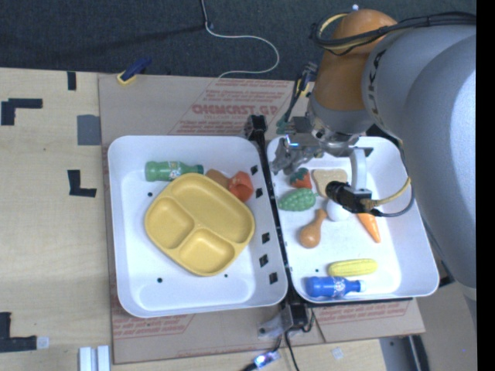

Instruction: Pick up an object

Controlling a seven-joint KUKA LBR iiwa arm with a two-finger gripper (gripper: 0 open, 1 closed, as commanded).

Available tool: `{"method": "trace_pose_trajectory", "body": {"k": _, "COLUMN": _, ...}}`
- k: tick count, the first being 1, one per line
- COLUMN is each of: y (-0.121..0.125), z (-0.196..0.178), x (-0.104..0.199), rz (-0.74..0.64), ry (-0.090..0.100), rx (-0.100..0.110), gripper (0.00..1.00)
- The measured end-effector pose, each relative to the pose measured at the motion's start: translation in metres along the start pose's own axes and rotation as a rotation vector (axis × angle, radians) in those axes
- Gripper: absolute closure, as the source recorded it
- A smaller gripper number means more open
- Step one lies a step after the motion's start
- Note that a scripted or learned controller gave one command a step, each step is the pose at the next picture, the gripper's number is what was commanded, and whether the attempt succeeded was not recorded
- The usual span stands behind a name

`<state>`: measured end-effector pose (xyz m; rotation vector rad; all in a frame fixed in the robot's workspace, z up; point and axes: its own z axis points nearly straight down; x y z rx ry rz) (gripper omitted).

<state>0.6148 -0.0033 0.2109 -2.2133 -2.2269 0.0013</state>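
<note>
In right bin (410,280), knobbly yellow corn (353,267), smooth orange carrot (370,226)

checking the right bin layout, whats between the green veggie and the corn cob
In the camera view, a tan drumstick lies on the bin floor between the green vegetable and the corn cob.

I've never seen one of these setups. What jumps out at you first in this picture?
The big grey arm with its orange band looms over the right bin, its gripper low at that bin's upper left corner. Next, the yellow divided plate dominates the left bin. Toy foods dot the right bin, such as a corn cob and a carrot.
</note>
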Motion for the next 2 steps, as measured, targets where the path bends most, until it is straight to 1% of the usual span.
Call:
{"method": "trace_pose_trajectory", "body": {"k": 1, "y": 0.023, "z": -0.020, "x": 0.045, "rz": 0.000, "ry": 0.000, "rx": -0.003, "gripper": 1.00}}
{"method": "trace_pose_trajectory", "body": {"k": 2, "y": 0.034, "z": -0.002, "x": 0.060, "rz": 0.004, "ry": -0.002, "rx": 0.001, "gripper": 1.00}}
